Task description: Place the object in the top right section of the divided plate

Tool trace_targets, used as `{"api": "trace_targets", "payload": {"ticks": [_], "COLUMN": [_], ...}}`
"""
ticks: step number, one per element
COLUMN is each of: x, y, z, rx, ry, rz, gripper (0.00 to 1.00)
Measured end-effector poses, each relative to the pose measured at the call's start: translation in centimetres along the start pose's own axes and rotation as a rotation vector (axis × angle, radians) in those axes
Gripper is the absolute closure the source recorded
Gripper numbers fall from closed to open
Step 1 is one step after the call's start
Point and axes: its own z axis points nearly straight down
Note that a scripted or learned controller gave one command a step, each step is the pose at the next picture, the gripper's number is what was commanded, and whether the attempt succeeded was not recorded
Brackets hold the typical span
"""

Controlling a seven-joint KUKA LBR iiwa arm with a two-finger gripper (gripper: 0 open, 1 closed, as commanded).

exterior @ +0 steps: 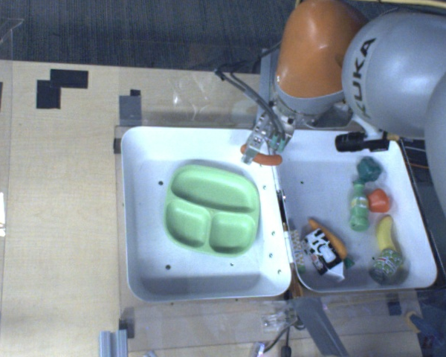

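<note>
Gripper (266, 146) hangs above the seam between the bins, upper centre of frame, pinching a small orange-red object (261, 157). The green divided plate (212, 208) sits lower left; release here and the piece likely drops short onto the left bin (145, 266).

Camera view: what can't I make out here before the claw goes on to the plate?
- Claw: too small to show a firm grip on the orange object at its tip.
- Orange object: too small and partly covered to identify.
- Right bin: far edge hidden under the arm.
- Green divided plate: fully visible.
</note>
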Motion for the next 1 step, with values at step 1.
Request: {"api": "trace_targets", "payload": {"ticks": [1], "x": [4.05], "y": [4.22], "z": [-0.60], "rx": [-0.001], "ry": [0.001], "rz": [-0.325], "gripper": [1.00]}}
